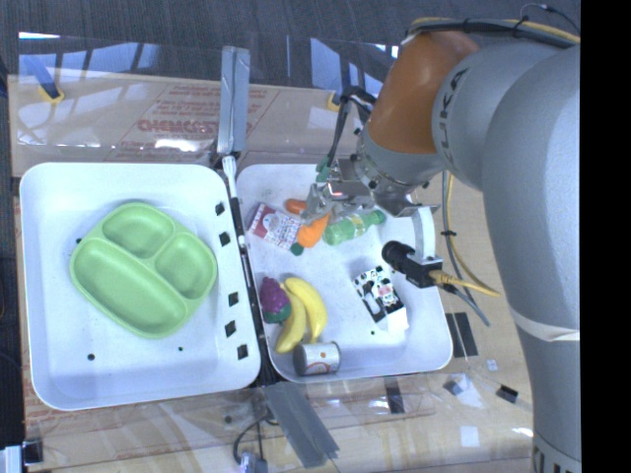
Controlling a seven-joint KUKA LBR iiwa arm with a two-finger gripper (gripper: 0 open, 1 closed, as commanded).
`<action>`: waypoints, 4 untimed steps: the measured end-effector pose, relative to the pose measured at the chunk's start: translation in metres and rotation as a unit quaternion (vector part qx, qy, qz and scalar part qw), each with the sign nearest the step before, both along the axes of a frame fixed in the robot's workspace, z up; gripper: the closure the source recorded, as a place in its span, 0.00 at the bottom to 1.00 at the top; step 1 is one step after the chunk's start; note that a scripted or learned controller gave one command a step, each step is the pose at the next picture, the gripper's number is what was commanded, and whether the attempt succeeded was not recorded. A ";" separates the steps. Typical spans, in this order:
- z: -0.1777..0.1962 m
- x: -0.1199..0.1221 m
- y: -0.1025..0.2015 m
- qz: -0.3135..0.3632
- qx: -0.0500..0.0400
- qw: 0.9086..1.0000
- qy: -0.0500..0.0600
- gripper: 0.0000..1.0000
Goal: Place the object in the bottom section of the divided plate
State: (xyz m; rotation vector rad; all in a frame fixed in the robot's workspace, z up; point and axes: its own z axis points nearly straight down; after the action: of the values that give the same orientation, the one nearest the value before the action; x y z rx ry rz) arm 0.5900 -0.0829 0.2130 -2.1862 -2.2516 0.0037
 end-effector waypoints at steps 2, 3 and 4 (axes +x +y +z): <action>0.006 -0.053 0.132 0.162 0.000 0.987 -0.002 1.00; 0.006 -0.053 0.132 0.162 0.000 0.987 -0.002 0.00; 0.015 -0.052 0.132 0.163 0.000 0.987 -0.001 1.00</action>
State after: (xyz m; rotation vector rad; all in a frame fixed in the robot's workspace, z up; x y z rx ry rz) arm 0.5377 0.0488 0.2283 -1.7903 -2.5807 0.0027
